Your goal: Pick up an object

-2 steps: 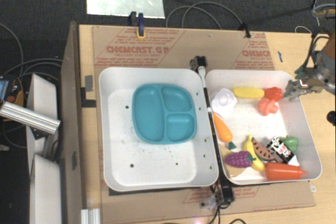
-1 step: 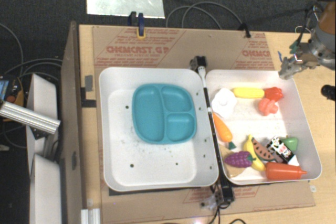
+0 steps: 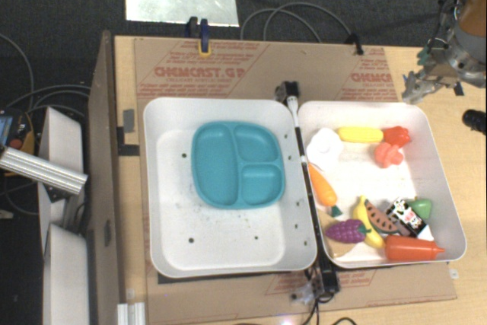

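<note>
The right bin (image 3: 449, 221) holds several toy foods. Along its far side lie a yellow piece (image 3: 360, 135), a red piece (image 3: 396, 136), a pink piece (image 3: 388, 155) and a white piece (image 3: 325, 148). An orange carrot (image 3: 323, 187) rests against the left wall. Near the front sit purple grapes (image 3: 346, 231), a banana (image 3: 371, 228), a watermelon slice (image 3: 383, 215), a black-and-white item (image 3: 407, 218) and a long red-orange piece (image 3: 411, 248). My gripper (image 3: 418, 89) hangs at the upper right, over the cardboard just beyond the bin's far right corner, with nothing visibly held.
The left bin (image 3: 167, 240) holds a teal divided plate (image 3: 237, 164). A clamp (image 3: 289, 93) sits between the bins at the far edge. Cardboard (image 3: 228, 68) covers the bench under both bins. Cables run along the back and left.
</note>
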Motion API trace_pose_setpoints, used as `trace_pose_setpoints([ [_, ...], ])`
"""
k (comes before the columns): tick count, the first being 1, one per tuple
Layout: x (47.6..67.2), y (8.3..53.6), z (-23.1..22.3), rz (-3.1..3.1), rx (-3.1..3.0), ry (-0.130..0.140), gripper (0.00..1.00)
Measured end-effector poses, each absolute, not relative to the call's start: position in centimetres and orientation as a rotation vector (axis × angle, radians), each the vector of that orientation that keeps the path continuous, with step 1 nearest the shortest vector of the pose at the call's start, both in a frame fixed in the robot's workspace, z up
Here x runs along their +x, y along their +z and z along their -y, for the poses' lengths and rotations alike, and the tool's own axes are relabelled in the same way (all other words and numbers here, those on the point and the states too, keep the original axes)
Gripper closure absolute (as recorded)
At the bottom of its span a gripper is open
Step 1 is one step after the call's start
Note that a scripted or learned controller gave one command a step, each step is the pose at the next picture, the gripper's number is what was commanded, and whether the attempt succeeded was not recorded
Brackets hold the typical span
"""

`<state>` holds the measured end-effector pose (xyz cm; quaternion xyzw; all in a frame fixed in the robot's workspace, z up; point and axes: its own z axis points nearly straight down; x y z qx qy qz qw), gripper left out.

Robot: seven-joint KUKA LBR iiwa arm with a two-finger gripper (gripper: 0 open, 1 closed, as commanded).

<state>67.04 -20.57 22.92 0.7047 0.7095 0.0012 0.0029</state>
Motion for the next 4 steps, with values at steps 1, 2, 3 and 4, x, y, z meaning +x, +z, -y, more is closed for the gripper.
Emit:
trace_pose_setpoints([
  [1, 67.0, 24.6, 17.6, -2.227, 2.21, 0.004, 1.0],
  [2, 66.9, 24.5, 17.8, -2.224, 2.213, 0.002, 0.0],
  [3, 64.2, 15.3, 18.0, -2.225, 2.223, -0.004, 0.0],
  [4, 62.7, 12.6, 20.3, -2.221, 2.22, -0.001, 0.0],
])
